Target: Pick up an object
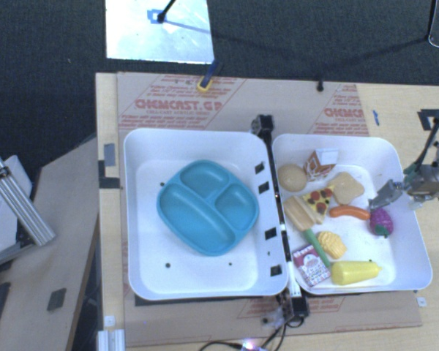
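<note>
Reaching in from the right edge, the grey gripper (389,194) is partly cut off — I cannot tell how its pincer stands. It hovers just above a purple toy fruit (381,222) in the right white bin (418,265). The left white bin (135,269) holds a blue divided plate (207,207).

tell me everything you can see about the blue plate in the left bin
The blue plate is a light blue, rounded-square tray that looks like smooth plastic. Raised ridges divide it into three compartments: one long section and two smaller ones. It lies flat and right side up, turned at a slant, near the middle of the left bin. Nothing lies in it, and it touches only the bin floor.
</note>
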`<action>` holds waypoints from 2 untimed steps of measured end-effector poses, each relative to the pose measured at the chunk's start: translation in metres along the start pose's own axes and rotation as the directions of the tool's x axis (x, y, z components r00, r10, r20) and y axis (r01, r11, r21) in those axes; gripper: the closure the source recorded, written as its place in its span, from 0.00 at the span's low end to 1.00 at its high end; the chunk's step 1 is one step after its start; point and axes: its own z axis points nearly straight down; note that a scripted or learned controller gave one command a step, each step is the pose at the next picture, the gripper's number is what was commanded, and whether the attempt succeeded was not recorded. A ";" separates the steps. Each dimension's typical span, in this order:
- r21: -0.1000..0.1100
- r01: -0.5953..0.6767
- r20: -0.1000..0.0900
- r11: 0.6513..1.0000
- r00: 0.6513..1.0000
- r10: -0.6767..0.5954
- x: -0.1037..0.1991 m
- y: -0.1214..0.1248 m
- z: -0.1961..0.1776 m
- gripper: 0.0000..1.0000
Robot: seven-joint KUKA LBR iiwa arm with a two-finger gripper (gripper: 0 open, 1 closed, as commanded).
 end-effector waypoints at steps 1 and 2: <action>-0.012 0.003 0.003 1.000 1.000 -0.003 0.000 0.002 -0.006 0.00; -0.009 0.002 0.002 1.000 1.000 -0.002 0.004 -0.004 0.039 0.00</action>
